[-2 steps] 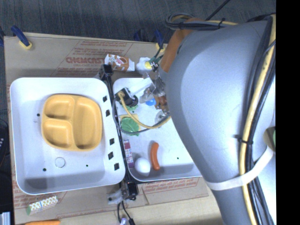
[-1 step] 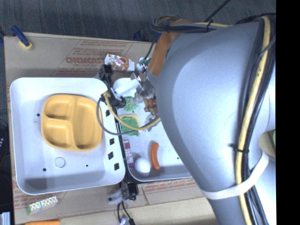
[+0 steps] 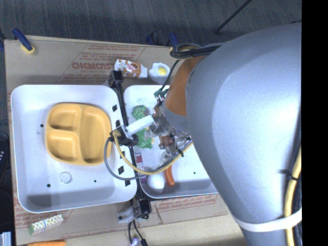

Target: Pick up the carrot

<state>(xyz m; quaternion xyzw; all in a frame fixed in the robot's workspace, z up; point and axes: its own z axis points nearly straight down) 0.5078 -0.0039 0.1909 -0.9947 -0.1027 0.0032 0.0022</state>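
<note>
Arm (image 3: 246, 127) fills the right of my feed, reaching down into the right bin (image 3: 197, 186). Left bin (image 3: 25, 137) has just the yellow divided tray (image 3: 77, 132). Hand (image 3: 166, 137) sits mid right bin, over green veg (image 3: 139, 111) & clutter; can't tell its state, too much cabling. Carrot (image 3: 169, 178) lies on the bin floor near the front wall, beside a white egg (image 3: 156, 182), just below the hand, not gripped. Imo pick not done: grasp + lift both left.

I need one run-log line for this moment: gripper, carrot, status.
gripper: low in right bin, among items | carrot: on bin floor beside white egg, not held | yellow tray: left bin | status: not yet picked
</note>
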